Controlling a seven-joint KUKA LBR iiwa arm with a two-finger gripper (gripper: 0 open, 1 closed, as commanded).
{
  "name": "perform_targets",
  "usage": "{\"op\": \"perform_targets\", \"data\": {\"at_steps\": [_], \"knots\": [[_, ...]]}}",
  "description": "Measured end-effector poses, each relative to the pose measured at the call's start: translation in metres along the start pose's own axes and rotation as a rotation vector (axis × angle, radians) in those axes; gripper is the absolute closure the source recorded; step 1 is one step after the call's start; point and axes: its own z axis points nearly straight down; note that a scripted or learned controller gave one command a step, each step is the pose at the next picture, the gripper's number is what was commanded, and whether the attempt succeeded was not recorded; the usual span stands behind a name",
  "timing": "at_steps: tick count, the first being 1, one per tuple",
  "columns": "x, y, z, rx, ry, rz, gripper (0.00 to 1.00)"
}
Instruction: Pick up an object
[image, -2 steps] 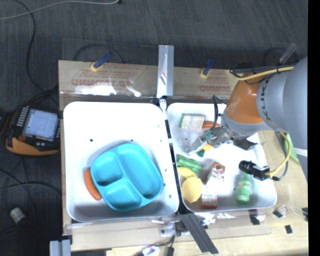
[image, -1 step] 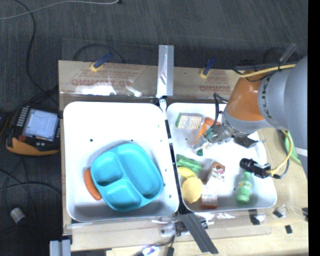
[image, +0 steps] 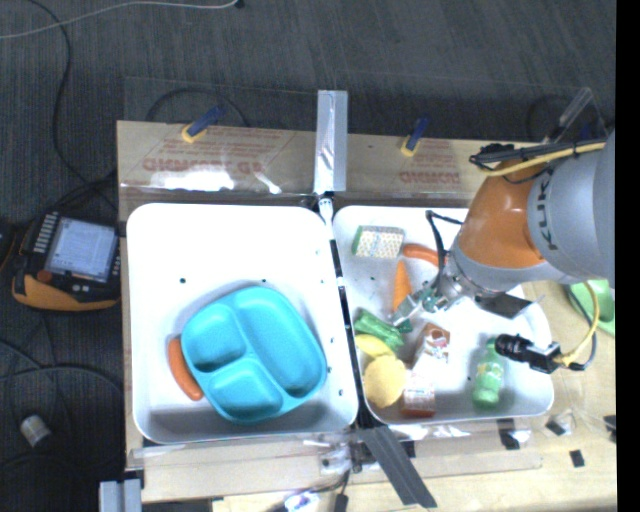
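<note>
Grey and orange-banded, the arm (image: 520, 225) reached into the right bin (image: 530, 400), its gripper (image: 425, 303) low over a carrot (image: 401, 285) and green item (image: 378, 328). Whether it pinched anything could not be told. A blue tray (image: 255, 350) sat in the left bin (image: 160, 240).

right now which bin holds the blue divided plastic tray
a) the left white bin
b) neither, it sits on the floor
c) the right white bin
a: the blue divided plastic tray lies inside the left white bin, with an orange carrot-shaped toy tucked against its left edge.
</note>
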Motion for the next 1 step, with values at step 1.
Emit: {"op": "perform_targets", "data": {"at_steps": [1], "knots": [[0.0547, -0.0143, -0.0921, 0.019, 0.011, 0.174, 1.00]]}}
